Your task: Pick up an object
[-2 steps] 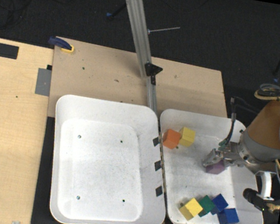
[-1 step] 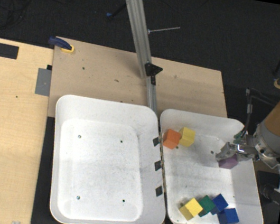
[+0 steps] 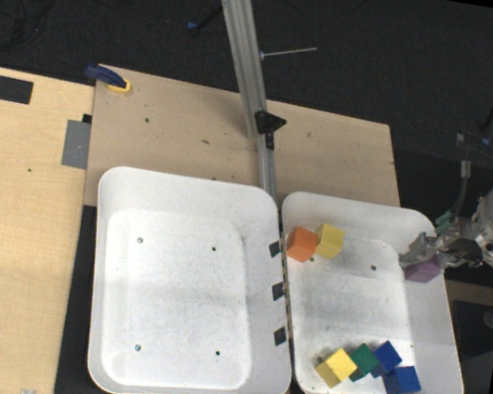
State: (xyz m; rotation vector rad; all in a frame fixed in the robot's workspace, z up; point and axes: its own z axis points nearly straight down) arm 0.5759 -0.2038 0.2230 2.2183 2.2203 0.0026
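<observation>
Right bin (image 3: 444, 363) is the landmark. Gripper (image 3: 429, 253) sits at its far right rim, arm coming in from the right, with a small purple block (image 3: 422, 270) right under the fingertips. Block looks pinched between the fingers and seems raised at about rim level, so I read it as grasped, though the contact is small in view and the grip could be shallow. Elsewhere in the right bin: orange block (image 3: 303, 243) and yellow block (image 3: 330, 241) touching each other at the far left corner, against the wall shared with the left bin (image 3: 131, 209). At the near right corner, a tight cluster: second yellow block (image 3: 337, 366), green block (image 3: 364, 362), two blue blocks (image 3: 395, 370), all touching or nearly so. Handling guess: purple block is likely light, rigid, foam or wood, flat-sided, not fragile; smooth faces could slip if held by an edge. Best hold is two opposite flat faces, centered, fingers square to them. Risk: the block clips the bin rim or twists out of the fingers on the lift.
</observation>
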